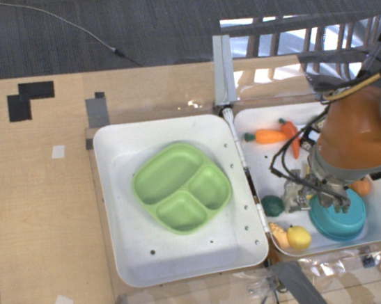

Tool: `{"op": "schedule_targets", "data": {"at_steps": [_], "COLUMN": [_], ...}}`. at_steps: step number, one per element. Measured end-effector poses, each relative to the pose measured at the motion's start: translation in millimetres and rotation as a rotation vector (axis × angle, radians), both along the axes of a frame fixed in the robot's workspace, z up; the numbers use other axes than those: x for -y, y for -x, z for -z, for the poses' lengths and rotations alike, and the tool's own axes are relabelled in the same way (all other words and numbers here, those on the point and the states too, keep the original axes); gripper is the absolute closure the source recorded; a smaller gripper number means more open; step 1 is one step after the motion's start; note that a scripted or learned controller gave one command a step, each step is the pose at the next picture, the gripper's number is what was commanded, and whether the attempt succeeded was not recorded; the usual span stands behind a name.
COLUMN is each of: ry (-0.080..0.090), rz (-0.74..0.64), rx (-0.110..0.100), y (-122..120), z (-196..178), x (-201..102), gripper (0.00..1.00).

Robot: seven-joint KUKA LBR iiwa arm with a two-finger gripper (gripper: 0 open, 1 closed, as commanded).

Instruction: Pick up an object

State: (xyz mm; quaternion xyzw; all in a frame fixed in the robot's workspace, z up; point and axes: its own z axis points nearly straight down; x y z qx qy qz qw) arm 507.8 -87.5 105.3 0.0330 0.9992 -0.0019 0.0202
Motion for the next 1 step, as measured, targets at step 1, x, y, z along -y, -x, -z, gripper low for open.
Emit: {"op": "schedule_targets", "data": {"at_steps": [1], "ry": [-0.001], "rz": [-0.039], "rx": [-0.019], "y": [-12.6], "z": [-179.6], "x": [-10.0], "gripper": [1.0]}}
